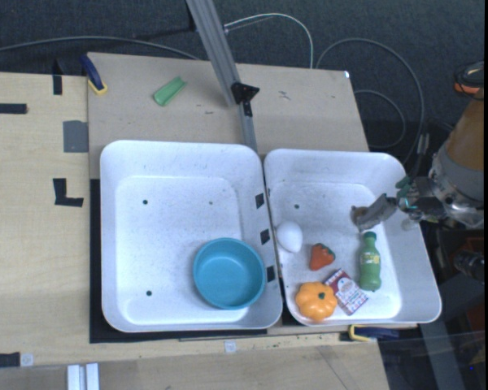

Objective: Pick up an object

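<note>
Where the grey arm with its orange band reaches in from the right, its two-finger gripper (pixel 372 214) hangs over the right-hand white bin (pixel 390 169), just above the cap of the green plastic bottle (pixel 370 261); how far its jaws stand apart cannot be told from this slanted view, and nothing shows between them. Taking that bottle as the landmark, it lies near the bin's right wall. Just left of the bottle sits a small red strawberry-shaped toy (pixel 322 256), and further left a white egg-shaped object (pixel 289 236) rests against the bin's left wall. Touching the bottle's lower end is a small red-and-white packet (pixel 346 290), with an orange pumpkin-shaped toy (pixel 316 300) beside it at the near rim. Well left of the bottle, a round blue bowl (pixel 228 272) sits in the left-hand white bin (pixel 146 169). Far up-left of the bottle, a green block (pixel 168 91) lies on the wooden bench (pixel 309 104).
</note>
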You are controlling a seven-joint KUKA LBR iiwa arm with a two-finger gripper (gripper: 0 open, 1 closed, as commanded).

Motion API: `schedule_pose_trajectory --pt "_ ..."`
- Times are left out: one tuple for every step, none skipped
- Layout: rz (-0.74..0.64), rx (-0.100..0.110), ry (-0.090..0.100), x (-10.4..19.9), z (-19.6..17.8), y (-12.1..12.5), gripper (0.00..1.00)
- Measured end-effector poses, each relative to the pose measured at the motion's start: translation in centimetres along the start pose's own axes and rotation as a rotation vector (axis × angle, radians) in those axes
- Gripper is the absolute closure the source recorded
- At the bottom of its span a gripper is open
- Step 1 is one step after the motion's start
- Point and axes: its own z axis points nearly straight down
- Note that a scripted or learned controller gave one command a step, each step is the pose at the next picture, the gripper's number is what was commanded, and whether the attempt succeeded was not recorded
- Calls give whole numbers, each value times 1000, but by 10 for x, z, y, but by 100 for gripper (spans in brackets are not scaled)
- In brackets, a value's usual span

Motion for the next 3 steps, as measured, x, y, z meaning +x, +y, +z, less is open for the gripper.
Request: schedule_pose_trajectory --pt "0 0 0 0 0 0 0" --pt "1 4 0 0 43 -2 0" --pt "1 7 2 5 107 -1 0"
